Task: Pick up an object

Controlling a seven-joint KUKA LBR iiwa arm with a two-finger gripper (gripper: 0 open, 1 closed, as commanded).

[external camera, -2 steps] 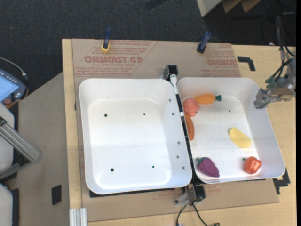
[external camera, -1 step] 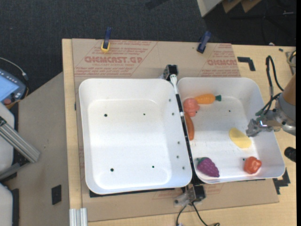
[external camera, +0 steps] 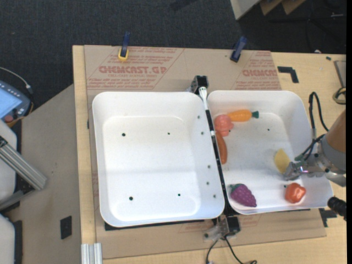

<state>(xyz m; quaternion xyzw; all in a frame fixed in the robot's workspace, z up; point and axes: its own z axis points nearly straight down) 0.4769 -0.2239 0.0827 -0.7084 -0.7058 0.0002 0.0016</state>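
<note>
Nearest the camera, along the front wall of the right bin [external camera: 258, 208], lie a purple grape cluster [external camera: 242, 194] and a red pepper-like piece [external camera: 295, 192], well apart from each other. Just behind the red piece the end effector [external camera: 292, 171] has its tip low in the bin, beside a pale yellow object [external camera: 281, 159] and apparently touching its near edge, though contact is hard to confirm at this slant. This looks like the approach or closing stage of a grasp, with the yellow object the likely target; nothing is seen between the tips, so no hold can be claimed, and whether the end effector stands apart or together cannot be told from the small, blurred metal parts. The next move would call for centring over the yellow object and closing squarely on it without nudging it toward the bin wall or bumping the red piece. Farther back, against the divider, an orange-red elongated piece [external camera: 221, 147] lies partly under a pink rounded one [external camera: 223, 124], with a carrot [external camera: 241, 115] just beyond. The left bin [external camera: 104, 147] sits alongside on the bench [external camera: 88, 92]. The arm is cut off by the right edge, so only the wrist and some cabling show.
</note>
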